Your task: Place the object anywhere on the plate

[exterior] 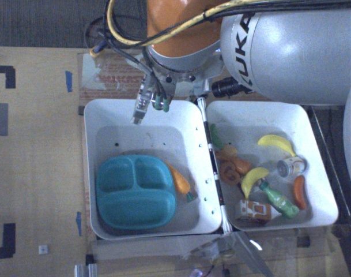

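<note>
Beside plate (pixel 135 199) right rim: carrot (pixel 180 180) | end effector (pixel 142 105) well above, unclear grip state

The plate (pixel 135 199) is showing teal-blue against the white of the left bin (pixel 106 120); a carrot (pixel 181 180) beside it is glowing orange with a green tip; in the white right bin (pixel 319 172), two bananas (pixel 277 143) are showing yellow, a bottle (pixel 279 199) green, a sausage (pixel 300 191) red-orange, a can (pixel 290 167) silvery; the desk (pixel 37 154) is looking tan with blue tape (pixel 68 81) and black marks; the arm (pixel 290 39) is showing grey with an orange band.
</note>
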Action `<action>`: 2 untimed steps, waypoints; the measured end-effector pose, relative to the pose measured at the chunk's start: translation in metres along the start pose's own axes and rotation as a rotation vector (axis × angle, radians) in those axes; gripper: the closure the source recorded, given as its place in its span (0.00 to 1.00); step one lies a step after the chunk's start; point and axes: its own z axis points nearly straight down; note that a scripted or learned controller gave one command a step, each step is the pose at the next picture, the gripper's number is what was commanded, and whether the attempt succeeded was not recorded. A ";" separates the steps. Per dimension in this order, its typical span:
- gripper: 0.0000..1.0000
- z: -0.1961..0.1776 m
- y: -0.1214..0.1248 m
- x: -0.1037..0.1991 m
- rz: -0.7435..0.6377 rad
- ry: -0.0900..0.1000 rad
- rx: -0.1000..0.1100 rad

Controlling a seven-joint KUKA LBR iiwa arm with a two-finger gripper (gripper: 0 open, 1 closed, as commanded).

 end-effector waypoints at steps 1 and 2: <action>1.00 0.216 -0.005 0.018 -0.276 0.001 -0.002; 1.00 0.178 -0.066 0.027 -0.256 0.005 0.002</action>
